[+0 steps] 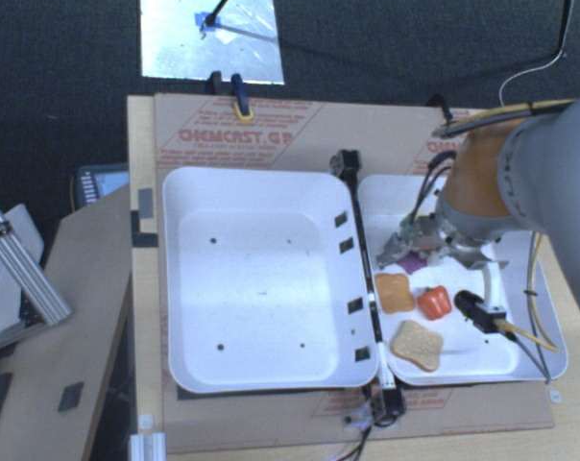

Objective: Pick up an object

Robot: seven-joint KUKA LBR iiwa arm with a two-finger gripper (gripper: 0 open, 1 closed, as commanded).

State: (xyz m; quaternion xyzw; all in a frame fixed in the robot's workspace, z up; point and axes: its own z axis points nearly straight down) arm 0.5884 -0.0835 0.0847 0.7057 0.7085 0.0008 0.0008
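Two shallow white bins side by side on the bench. Left bin point(261, 286): bare white floor with a few small dark dots, nothing lying in it. Right bin point(540, 353): holds all the loose items, grouped in its left half close to the dividing wall.

Contents of right bin: an orange-tan flat piece point(395, 293), just beside the divider; a small red-orange piece point(435, 303) touching or nearly touching its right side; a tan bread-like slice point(418, 345) nearer the front rim, apart from the other two; a purple object point(412, 260) partly hidden under the wrist, just behind the orange-tan piece.

Arm comes in from the right, orange band above the wrist, low over the back half of the right bin. Gripper point(405, 248) sits down by the purple object; whether it is clenched or released, cannot tell.

Room: the whole left bin floor is open. In the right bin, bare floor shows along the front-right, crossed by a black fitting point(477, 312) and cables
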